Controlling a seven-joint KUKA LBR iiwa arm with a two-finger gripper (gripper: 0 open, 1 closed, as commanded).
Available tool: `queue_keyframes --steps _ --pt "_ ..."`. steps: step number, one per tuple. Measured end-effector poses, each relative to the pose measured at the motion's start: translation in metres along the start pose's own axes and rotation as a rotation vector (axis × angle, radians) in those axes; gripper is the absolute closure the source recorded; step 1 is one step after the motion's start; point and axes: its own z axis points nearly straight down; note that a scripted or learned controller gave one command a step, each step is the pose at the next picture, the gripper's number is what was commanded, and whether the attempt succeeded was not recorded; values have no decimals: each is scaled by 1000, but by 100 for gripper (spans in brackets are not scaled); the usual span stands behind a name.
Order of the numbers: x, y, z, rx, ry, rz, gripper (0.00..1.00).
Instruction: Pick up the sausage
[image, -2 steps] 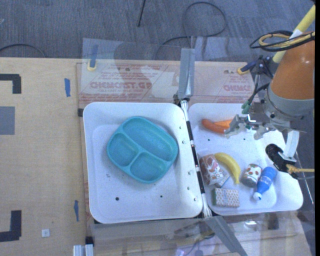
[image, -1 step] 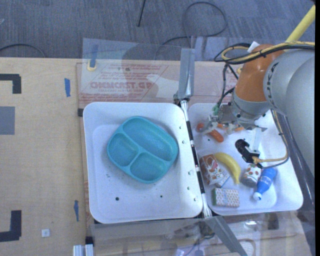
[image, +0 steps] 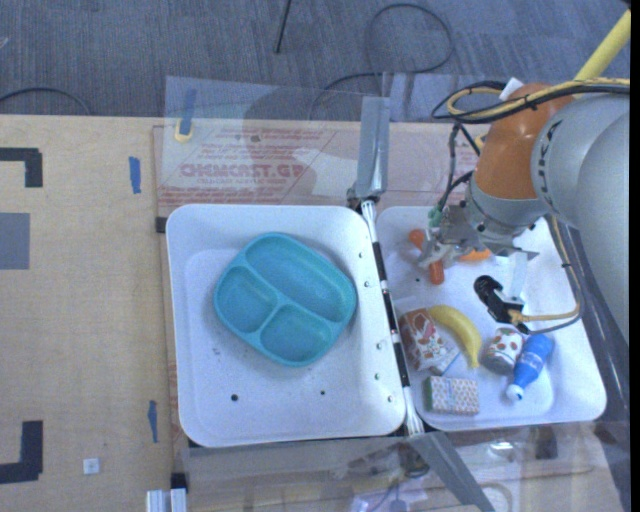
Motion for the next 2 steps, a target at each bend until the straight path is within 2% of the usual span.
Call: queue_keyframes --steps 1,2 --pt "65 22 -104 1 0 -151 100" --pt "98 23 -125 -1 0 -90 100"
